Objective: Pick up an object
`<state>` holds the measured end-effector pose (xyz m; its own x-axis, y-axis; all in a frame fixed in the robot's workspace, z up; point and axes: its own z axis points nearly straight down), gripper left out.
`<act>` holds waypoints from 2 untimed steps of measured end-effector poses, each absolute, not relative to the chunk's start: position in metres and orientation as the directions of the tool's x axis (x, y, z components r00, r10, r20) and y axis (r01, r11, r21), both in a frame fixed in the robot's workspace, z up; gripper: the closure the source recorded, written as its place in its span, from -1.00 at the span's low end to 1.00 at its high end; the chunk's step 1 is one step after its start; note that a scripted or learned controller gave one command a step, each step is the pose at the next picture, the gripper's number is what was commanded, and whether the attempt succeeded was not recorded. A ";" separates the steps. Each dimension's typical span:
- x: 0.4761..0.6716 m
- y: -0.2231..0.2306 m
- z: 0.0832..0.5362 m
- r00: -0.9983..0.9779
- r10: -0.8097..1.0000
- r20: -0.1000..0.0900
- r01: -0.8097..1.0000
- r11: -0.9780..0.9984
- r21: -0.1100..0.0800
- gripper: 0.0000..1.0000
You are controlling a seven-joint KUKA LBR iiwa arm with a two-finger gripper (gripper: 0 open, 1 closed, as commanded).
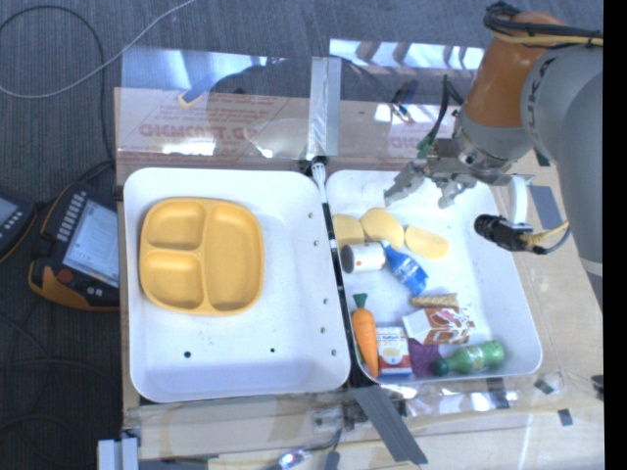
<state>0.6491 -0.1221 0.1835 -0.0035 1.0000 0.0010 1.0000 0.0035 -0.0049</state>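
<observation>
Nearest the camera, along the front edge of my right bin, the toys crowd together: a carrot lies against the divider wall, a small juice carton sits just beside it, a purple piece next, and a green bottle rests on its side toward the front right corner. A snack packet lies just behind them. Toward the middle, a blue bottle lies tilted, touching a white-and-red can by the divider. Behind these, three pale yellow potato-like pieces sit in a row, the last one reaching toward the bin's centre. The right side and back right corner of this bin are bare white floor, the widest room I have. The left bin carries a yellow divided plate, with bare margin along its front edge. My pincer hangs over the back of the right bin, its fingers spread apart with nothing between them, just behind the yellow pieces.
</observation>
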 end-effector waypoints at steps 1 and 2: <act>0.636 -0.118 0.134 -0.040 0.999 -0.002 0.999 0.040 -0.006 -1.00; 0.598 -0.127 0.090 0.000 1.000 -0.001 1.000 0.000 0.012 -1.00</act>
